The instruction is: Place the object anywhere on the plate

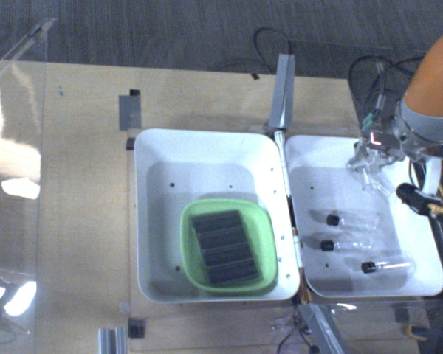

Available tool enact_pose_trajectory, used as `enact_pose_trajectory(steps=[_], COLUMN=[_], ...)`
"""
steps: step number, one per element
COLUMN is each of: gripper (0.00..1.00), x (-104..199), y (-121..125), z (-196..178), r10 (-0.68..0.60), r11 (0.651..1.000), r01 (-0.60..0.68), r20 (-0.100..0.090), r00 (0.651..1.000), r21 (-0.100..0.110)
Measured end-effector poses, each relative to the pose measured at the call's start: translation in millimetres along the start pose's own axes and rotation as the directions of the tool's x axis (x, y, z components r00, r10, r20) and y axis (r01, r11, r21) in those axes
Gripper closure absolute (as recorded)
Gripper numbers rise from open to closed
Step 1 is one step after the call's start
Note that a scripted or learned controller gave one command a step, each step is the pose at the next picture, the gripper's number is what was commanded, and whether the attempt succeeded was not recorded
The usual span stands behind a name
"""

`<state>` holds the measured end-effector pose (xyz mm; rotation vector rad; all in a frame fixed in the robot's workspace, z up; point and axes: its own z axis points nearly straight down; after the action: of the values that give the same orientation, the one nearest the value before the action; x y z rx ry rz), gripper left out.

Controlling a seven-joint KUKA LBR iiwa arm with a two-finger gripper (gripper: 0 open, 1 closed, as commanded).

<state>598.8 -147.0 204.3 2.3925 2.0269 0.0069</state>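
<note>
A green plate [191, 226] lies in the left bin [155, 198], toward its front. On the plate rests a dark ridged rectangular block [223, 248]. In the right bin [310, 161] lie three clear tubes with black caps: one [345, 220] mid-bin, one [340, 245] just below it, and one [384, 266] near the front right. My gripper [367, 167] hangs over the back right part of the right bin, above and behind the tubes. I see nothing held in it.
The grey arm with its orange band [434, 80] comes in from the upper right. Cables [421, 198] trail along the right bin's right rim. A grey post [283, 91] stands behind the seam between the bins.
</note>
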Motion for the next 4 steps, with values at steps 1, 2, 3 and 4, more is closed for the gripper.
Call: enact_pose_trajectory(steps=[1, 2, 3, 4], gripper=[1.00, 1.00, 1.00, 0.00], x=[58.6, 84.2, 140.5, 140.2], y=[-49.1, -125.9, -136.5, -136.3], z=[50.4, -13.7, 19.4, 19.2], r10=[-0.093, -0.308, -0.517, -0.516], r11=[0.996, 0.951, 0.856, 0.856], r01=[0.093, 0.308, 0.517, 0.516], r20=[-0.002, -0.002, -0.005, -0.004], r00=[0.996, 0.951, 0.856, 0.856], r21=[0.004, 0.001, 0.004, 0.004])
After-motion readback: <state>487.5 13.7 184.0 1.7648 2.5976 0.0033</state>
